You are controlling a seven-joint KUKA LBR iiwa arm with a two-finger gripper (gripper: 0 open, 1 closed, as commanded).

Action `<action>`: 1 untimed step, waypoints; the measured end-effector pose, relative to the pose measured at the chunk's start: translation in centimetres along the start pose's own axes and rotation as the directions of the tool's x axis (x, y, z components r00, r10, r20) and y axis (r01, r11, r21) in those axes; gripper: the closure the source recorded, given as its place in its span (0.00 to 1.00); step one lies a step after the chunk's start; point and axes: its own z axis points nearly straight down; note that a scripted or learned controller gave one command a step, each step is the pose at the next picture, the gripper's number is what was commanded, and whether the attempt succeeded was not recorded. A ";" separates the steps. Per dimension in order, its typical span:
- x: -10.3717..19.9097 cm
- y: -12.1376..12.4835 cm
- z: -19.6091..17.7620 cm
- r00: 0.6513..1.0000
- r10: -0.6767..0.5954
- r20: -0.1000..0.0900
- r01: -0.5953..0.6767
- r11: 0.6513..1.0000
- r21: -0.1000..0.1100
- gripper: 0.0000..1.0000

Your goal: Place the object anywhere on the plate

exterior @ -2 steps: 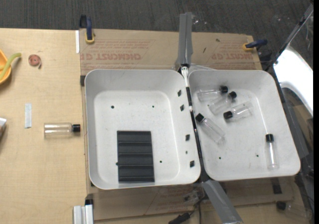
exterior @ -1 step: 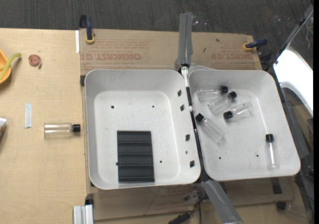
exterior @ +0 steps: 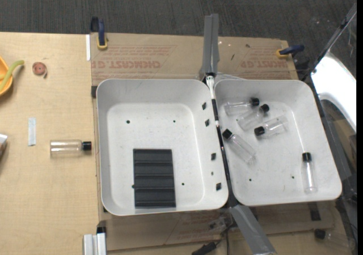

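A black ribbed plate (exterior: 153, 178) lies flat on the floor of the left bin (exterior: 113, 135), toward its front edge. Several clear vials with black caps lie on their sides in the right bin (exterior: 317, 135). Three of them cluster near its back left: one vial (exterior: 240, 105), a second (exterior: 253, 117) and a third (exterior: 271, 128). Another vial (exterior: 240, 146) lies close to the bin's left wall. A lone vial (exterior: 308, 172) rests near the right front corner.
Outside the bins, a clear vial (exterior: 69, 146) lies on the wooden bench to the left, beside a small white strip (exterior: 32, 132). Clamps (exterior: 97, 32) (exterior: 289, 51) hold the cardboard behind the bins. A grey post (exterior: 211, 44) stands at the back between them.
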 end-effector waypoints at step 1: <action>5.3 -2.0 0.1 1.000 -0.003 0.000 0.003 1.000 -0.001 0.00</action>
